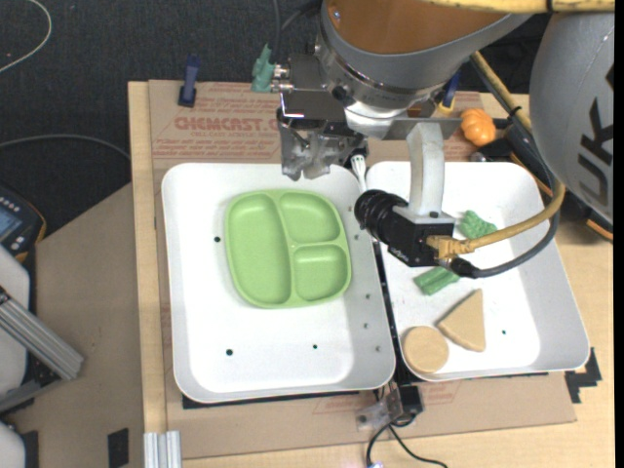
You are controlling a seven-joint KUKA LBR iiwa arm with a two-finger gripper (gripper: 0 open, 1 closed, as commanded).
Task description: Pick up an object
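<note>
Right bin (561,305), nearest edge: a tan round disc (425,349) is lying beside a tan wedge (465,320), touching or nearly so. Farther back, green pieces (436,281) are lying partly hidden by a black attachment. Left bin (190,291): a green divided plate (288,247) is resting at centre. Far rim: the gripper (314,159) is hovering; whether released or clenched cannot be told.

Bright, even overhead light, soft shadows; the nearest arm (439,18) looks perhaps slightly blurred.
</note>
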